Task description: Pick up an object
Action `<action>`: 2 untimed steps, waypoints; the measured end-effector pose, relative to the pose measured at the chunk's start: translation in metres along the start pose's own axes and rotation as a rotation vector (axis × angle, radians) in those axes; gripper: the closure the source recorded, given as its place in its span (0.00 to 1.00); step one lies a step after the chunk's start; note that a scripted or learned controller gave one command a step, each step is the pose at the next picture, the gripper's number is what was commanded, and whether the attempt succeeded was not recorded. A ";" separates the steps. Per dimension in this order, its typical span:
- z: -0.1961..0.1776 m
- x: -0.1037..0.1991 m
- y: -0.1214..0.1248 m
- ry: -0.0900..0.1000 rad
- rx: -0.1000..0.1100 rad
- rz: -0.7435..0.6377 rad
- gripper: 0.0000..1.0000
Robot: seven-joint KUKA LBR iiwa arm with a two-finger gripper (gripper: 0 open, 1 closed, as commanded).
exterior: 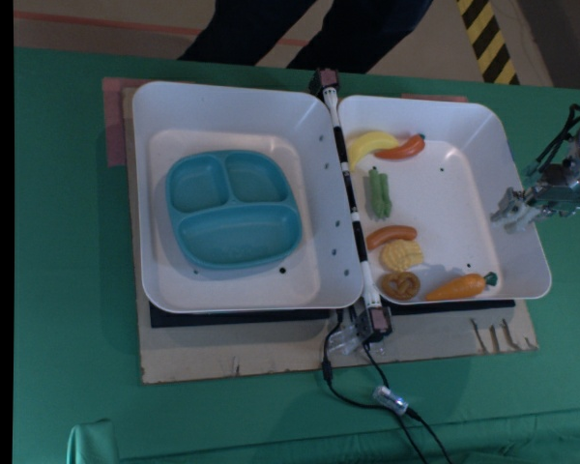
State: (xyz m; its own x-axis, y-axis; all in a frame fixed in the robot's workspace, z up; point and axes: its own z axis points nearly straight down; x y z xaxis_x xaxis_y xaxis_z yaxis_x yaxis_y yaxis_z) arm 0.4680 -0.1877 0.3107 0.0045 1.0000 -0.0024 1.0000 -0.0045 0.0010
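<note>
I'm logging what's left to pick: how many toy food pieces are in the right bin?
7, all along the right bin's left and lower sides: banana, chili, green beans, sausage, corn, pretzel, carrot.

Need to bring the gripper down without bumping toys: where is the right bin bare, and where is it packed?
Bare: the right bin's middle and right floor, between the green beans and the gripper. Crowded: the divider side, with banana and chili at the far corner, and sausage, corn, pretzel and carrot near.
</note>
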 end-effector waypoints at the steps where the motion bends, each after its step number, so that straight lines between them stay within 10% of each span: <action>1: -0.022 0.000 0.000 -0.001 -0.002 -0.001 1.00; 2: -0.020 0.058 0.000 0.001 0.000 -0.002 1.00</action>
State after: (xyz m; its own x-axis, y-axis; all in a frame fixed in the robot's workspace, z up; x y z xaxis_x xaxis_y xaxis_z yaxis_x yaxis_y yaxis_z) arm 0.4683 -0.1296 0.3307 0.0030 1.0000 -0.0012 1.0000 -0.0030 0.0008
